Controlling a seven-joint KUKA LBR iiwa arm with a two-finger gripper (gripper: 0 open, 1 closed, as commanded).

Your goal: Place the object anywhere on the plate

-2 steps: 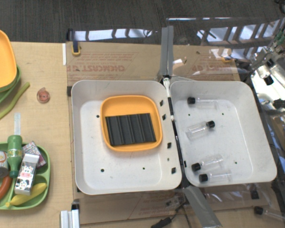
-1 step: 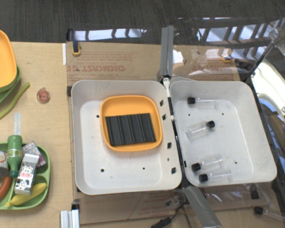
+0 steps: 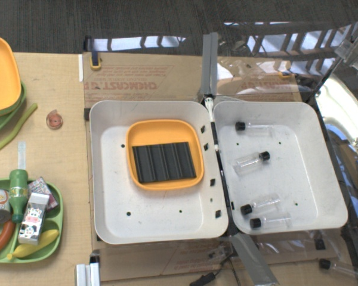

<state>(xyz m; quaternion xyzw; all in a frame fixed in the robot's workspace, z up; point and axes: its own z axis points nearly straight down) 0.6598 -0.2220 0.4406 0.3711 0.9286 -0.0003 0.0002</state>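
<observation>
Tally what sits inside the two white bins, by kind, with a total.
Orange plate: 1
Black ridged block on the plate: 1
Clear vials with black caps, in the right bin: 4, at
Total: 6

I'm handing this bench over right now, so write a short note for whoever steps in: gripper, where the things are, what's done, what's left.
Gripper: no state to report from the camera view.
Things: orange plate sits in the left bin with a dark ribbed block lying on it. Four clear vials with black caps lie loose in the right bin.
Done: the block rests on the plate.
Left: if the vials are meant, all four are yet to move.
</observation>
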